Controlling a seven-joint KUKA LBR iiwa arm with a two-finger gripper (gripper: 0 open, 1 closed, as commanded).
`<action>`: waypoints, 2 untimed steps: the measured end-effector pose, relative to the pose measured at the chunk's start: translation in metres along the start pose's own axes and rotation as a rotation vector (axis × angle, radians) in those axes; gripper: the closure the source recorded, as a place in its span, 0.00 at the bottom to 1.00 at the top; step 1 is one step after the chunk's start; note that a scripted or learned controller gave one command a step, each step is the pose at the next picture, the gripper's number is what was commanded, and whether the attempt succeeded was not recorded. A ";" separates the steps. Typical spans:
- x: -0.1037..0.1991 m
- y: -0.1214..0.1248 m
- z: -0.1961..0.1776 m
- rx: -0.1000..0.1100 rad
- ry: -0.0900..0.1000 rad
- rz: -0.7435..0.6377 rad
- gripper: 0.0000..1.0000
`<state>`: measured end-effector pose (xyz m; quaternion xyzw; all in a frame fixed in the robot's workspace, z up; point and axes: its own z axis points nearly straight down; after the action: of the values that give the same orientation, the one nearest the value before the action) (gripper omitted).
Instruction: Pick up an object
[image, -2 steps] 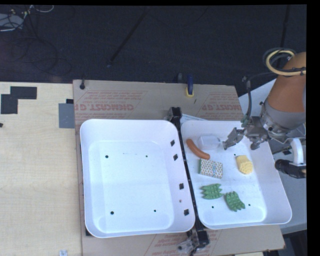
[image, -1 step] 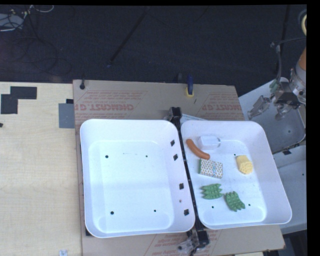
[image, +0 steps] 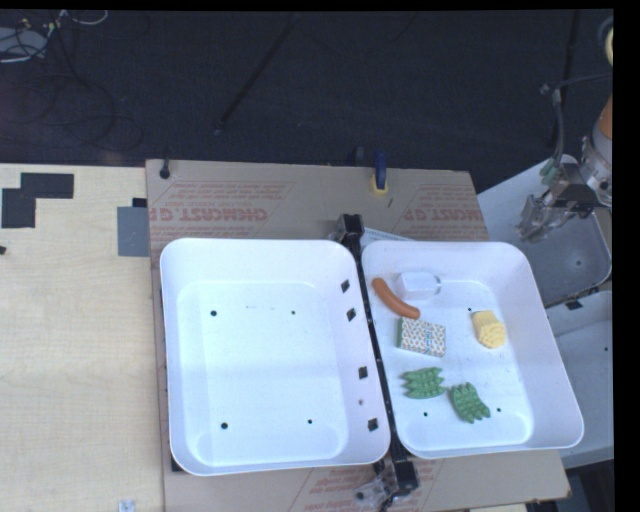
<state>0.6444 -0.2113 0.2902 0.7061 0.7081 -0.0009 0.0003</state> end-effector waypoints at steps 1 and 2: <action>-0.002 -0.083 -0.035 0.000 0.002 0.003 1.00; -0.002 -0.133 -0.079 -0.002 0.001 0.004 1.00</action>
<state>0.5110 -0.2137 0.3692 0.7077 0.7065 0.0002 0.0007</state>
